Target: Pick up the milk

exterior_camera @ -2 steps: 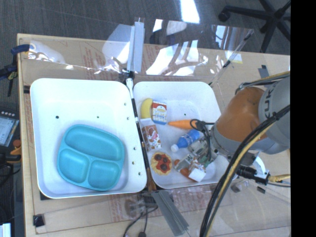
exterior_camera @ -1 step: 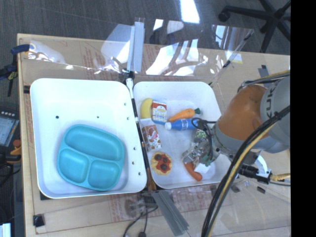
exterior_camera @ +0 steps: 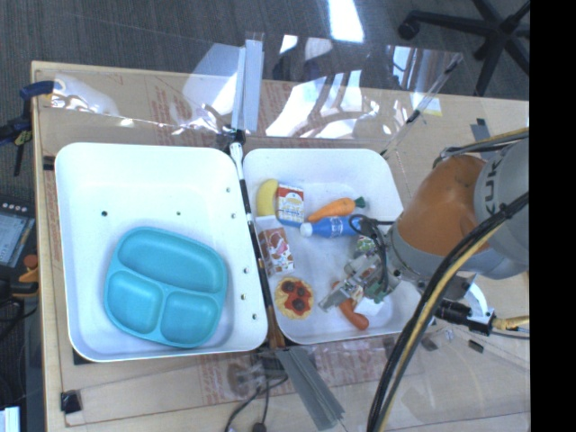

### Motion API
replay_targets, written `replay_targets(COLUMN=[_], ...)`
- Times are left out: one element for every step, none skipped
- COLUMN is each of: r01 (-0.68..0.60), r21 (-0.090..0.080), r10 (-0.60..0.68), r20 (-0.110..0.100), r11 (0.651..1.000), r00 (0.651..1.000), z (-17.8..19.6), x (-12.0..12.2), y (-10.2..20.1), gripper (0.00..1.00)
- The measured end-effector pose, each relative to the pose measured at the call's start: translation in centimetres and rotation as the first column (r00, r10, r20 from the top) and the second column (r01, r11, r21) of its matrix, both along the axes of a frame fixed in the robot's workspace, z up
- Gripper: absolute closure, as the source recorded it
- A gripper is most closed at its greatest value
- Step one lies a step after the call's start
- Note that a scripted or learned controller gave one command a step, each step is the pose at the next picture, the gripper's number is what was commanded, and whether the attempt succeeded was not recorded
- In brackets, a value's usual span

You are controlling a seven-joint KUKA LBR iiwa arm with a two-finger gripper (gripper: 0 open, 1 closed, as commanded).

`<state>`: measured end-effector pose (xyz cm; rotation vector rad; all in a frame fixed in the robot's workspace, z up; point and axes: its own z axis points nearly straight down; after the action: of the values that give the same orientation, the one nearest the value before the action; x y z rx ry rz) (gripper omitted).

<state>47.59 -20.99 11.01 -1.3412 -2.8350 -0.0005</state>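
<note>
The small red-and-white milk carton (exterior_camera: pixel 290 203) is sitting untouched near the top of the right-hand shallow white bin (exterior_camera: pixel 389 176), just beside a yellow banana (exterior_camera: pixel 266 196) and an orange toy carrot (exterior_camera: pixel 331 210). The arm's tool (exterior_camera: pixel 360 286) is hovering lower right in the same bin, well apart from the carton (whether it is apart or together, I cannot tell). The pick looks barely started: reaching, closing and lifting are all remaining.

A robotics lab: the tabletop (exterior_camera: pixel 135 97) carries taped plastic sheeting; beyond its far edge lie grey carpet (exterior_camera: pixel 135 16) and an office chair base (exterior_camera: pixel 477 7); cables (exterior_camera: pixel 423 331) trail over its near right.
</note>
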Motion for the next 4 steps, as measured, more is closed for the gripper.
replay_targets(r01=[0.134, 0.145, 0.554, 0.484], r21=[-0.002, -0.014, -0.008, -0.003], r10=[-0.134, -0.145, -0.554, -0.484], r20=[0.004, 0.015, 0.027, 0.005], r11=[0.991, 0.989, 0.832, 0.875], r00=[0.991, 0.989, 0.832, 0.875], z=[0.1, -0.5, -1.2, -1.8], x=[14.4, 14.5, 6.6, 0.4], y=[2.7, 5.9, 5.9, 7.9], gripper=[0.0, 0.0, 0.0, 0.0])
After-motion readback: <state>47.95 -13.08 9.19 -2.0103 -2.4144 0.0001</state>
